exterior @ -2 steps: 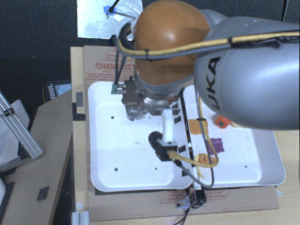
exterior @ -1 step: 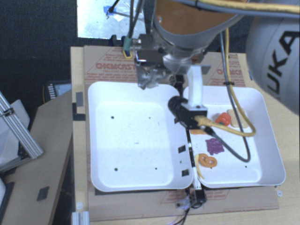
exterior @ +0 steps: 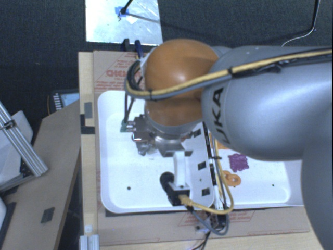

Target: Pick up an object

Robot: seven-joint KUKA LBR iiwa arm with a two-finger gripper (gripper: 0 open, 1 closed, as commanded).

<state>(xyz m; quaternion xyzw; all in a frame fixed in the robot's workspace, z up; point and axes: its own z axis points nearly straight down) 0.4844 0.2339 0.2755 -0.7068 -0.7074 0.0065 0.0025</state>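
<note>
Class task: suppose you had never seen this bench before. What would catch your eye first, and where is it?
The big grey arm with its orange band dominates, reaching from the right over the white bin. Beside it, at the bin's right, lie a purple object and a small orange ring.

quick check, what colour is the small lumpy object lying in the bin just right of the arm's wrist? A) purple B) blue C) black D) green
A: the lumpy object is purple, lying on the white bin floor just above a small orange ring, beside the arm's cables.
</note>
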